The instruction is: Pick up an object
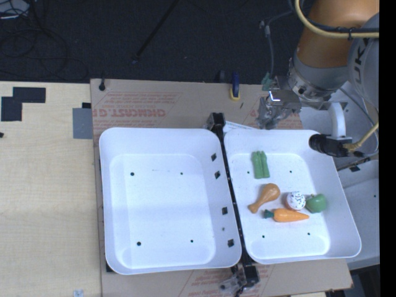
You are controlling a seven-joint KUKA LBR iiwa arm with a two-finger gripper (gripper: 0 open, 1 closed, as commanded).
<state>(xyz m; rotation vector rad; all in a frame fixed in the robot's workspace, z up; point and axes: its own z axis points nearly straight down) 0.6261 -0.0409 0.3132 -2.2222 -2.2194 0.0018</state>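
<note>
The right bin holds several small toys. A green ridged stick lies toward the back, well apart from the rest. A tan drumstick lies in the middle. To its right, a white speckled ball and a green pepper-like piece sit side by side. An orange carrot lies just in front of the ball. My gripper hangs over the bin's back rim, above and behind the green stick, with nothing seen in it.
The left bin sits beside the right one, the two joined by a black clip strip. Both rest on a brown cardboard sheet. A small blue and yellow clamp stands at the sheet's back edge.
</note>
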